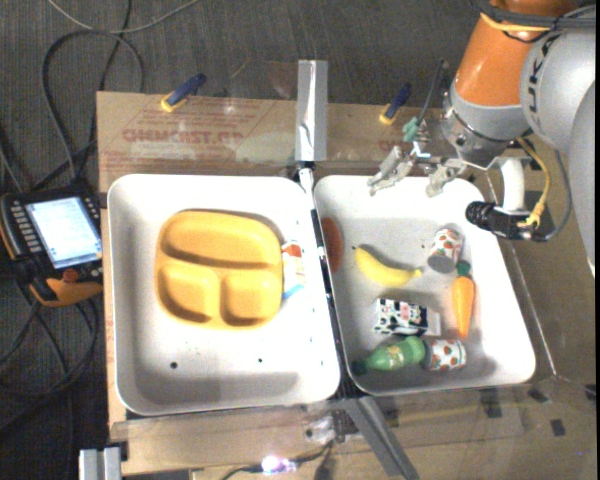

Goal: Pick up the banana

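Right white bin (510, 353): curved yellow banana (384, 266) lies near the middle, long axis slanting down toward the right, nothing touching it that I can make out. To its right a small brown-and-white patterned cup (445, 249) on its side; below that an orange carrot with green top (463, 303), standing roughly vertical in view. Under the banana, a black-and-white cow-print carton (402, 316). Along the near wall, a green bottle (394, 354) lying flat, and beside it a second red-spotted white cup (444, 353).

Left white bin (130, 368): yellow three-compartment plastic tray (220, 267) centred, a small orange, white and blue item (293, 266) just off its right edge.

Two-finger metal gripper (414, 173) sits over the far rim of the right bin, well apart from the banana. Fingers spread apart, nothing between them. Grey arm with orange band (500, 53) enters from upper right.

Handheld grey pendant with lit screen (50, 233) rests left of the bins.
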### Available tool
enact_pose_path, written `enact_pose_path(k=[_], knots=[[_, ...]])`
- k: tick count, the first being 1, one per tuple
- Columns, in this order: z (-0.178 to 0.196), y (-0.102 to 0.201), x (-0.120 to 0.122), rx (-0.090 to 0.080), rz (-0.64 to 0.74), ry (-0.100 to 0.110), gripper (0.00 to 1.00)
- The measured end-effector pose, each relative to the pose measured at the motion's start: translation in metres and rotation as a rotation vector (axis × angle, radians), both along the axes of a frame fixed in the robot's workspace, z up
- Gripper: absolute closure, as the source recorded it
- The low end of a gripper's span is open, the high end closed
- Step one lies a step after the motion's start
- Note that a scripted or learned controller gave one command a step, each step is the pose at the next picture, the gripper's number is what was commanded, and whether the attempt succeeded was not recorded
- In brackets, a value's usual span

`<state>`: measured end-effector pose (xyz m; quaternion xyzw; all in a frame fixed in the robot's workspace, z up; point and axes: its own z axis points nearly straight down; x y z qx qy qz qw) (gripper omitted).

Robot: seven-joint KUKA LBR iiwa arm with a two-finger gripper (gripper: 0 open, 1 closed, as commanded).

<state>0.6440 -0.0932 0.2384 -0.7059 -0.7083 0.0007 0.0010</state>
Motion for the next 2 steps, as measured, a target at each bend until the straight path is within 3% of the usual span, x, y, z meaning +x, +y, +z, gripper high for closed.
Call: enact_pose_path(k=[1, 2], knots=[[0.047, 0.007, -0.068, -0.001, -0.092, 0.0, 0.0], [-0.04, 0.009, -0.023, -0.002, -0.009, 0.001, 0.0]])
